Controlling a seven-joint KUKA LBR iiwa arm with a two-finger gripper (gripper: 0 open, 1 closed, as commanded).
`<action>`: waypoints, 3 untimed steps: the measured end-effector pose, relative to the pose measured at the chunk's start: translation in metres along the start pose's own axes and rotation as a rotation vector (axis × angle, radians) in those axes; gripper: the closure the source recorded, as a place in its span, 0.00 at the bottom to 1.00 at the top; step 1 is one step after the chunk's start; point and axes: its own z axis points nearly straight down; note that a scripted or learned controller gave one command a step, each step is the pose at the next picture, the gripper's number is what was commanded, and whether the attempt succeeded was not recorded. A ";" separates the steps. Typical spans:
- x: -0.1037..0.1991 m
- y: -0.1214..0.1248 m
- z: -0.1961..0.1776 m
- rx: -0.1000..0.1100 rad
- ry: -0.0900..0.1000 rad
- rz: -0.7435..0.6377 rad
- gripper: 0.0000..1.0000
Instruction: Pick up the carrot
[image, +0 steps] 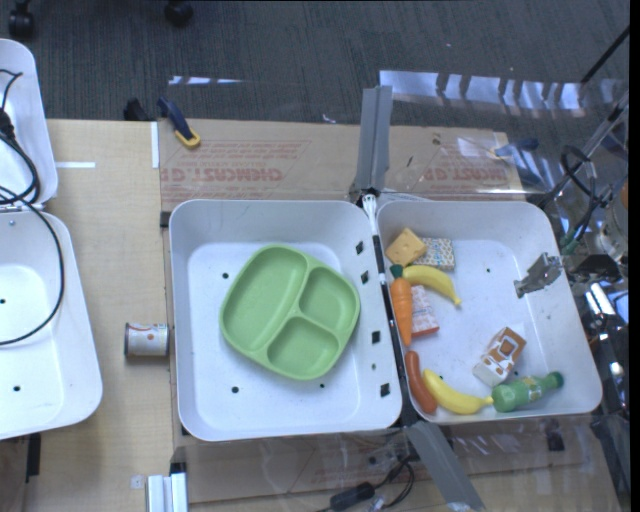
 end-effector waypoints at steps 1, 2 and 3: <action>0.066 0.053 0.099 0.000 0.000 -0.098 0.00; 0.094 0.086 0.119 -0.010 -0.007 -0.813 0.00; 0.093 0.086 0.110 -0.010 -0.006 -0.809 1.00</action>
